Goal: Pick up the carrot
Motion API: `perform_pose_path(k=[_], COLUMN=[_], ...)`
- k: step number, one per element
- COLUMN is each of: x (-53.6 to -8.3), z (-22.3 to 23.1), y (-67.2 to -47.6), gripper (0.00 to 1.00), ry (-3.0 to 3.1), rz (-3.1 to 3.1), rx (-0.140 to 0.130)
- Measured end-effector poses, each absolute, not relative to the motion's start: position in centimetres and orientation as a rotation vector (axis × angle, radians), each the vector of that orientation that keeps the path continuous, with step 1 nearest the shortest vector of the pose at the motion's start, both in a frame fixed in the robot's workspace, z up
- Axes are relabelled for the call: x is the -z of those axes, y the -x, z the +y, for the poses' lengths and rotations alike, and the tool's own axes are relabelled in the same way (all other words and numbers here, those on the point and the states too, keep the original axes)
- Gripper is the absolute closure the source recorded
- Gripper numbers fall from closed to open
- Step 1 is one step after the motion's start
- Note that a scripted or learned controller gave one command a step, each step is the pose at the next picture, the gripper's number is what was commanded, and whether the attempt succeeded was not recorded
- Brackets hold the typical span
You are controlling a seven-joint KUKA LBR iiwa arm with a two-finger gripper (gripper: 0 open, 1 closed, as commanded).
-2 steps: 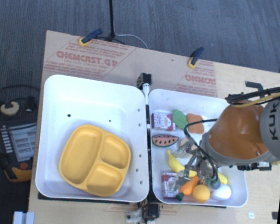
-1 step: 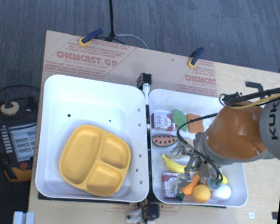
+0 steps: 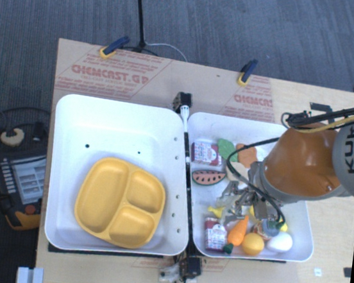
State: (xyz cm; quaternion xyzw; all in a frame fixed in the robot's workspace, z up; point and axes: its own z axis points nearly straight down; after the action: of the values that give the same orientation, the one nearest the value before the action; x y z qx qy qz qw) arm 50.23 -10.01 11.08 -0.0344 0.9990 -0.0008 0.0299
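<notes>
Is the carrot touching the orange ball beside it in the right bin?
Touching, as far as the camera view shows: the carrot leans against the orange ball with no gap between them near the front wall of the right bin.

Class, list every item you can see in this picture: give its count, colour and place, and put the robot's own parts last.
Bins: two, white, side by side on the bench.
Tray: one, yellow, three compartments, in the left bin.
Carrot: one, orange, right bin, near its front wall.
Orange: one, beside the carrot.
Egg: one, white, right of the orange.
Watermelon slice: one, red, right bin's middle.
Cartons: two, red-white, right bin's left side.
Clamps: two, yellow-blue, bench's far edge.
Arm: one, grey and orange, over the right bin.
Pincer: one, just above the carrot.
</notes>
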Motion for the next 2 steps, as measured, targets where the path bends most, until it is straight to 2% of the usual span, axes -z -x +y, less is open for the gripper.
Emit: perform_pose_path(k=[1, 2], x=[-9.15, -9.16], z=[-12.71, -12.62], y=[-51.04, -51.18], gripper=[1.0, 1.0], ry=[0.241, 0.565], rz=[3.105, 3.062], rx=[0.003, 0.008])
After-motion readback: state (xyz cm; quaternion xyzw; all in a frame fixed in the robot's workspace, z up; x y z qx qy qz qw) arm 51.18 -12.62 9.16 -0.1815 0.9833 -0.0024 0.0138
